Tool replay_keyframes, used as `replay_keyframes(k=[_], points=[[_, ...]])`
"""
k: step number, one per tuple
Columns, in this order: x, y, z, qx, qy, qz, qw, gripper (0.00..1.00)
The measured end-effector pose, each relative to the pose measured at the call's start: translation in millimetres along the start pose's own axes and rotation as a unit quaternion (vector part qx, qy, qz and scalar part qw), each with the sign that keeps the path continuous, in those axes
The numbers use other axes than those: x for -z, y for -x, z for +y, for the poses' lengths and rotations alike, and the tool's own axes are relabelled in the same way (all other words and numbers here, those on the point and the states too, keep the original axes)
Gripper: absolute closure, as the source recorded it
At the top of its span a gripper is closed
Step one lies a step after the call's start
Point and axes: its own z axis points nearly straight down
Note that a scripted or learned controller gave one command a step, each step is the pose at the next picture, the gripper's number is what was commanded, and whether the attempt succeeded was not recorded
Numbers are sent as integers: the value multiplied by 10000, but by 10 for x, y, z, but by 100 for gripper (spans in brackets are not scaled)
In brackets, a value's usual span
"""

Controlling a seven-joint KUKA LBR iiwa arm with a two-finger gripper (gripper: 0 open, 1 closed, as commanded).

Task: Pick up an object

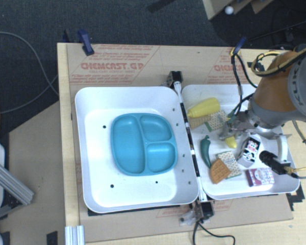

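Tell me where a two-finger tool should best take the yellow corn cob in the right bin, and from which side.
Probably across the middle of the yellow corn cob, coming straight down from above. It lies flat and long, running left to right with a slight tilt, so its narrow width suits two fingers. Its upper side faces bare bin floor; the checkered piece crowds its lower edge, so keep that finger tight to the cob.

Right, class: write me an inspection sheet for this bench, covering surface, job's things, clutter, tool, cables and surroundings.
Surface: wooden board bearing two white bins side by side.
Job's things: right bin holds a yellow corn-like toy, green pepper, waffle-like piece, maroon packet and black-and-white item.
Clutter: blue divided plate in left bin.
Tool: tool low over the right bin; nothing seen held.
Cables: black cables along the arm; thin cable on the floor.
Surroundings: dark carpet.
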Motion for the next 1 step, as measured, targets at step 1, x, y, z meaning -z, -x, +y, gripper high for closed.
replay_keyframes(k=[1], points=[[905,-821,22,13,0,1,10000,100]])
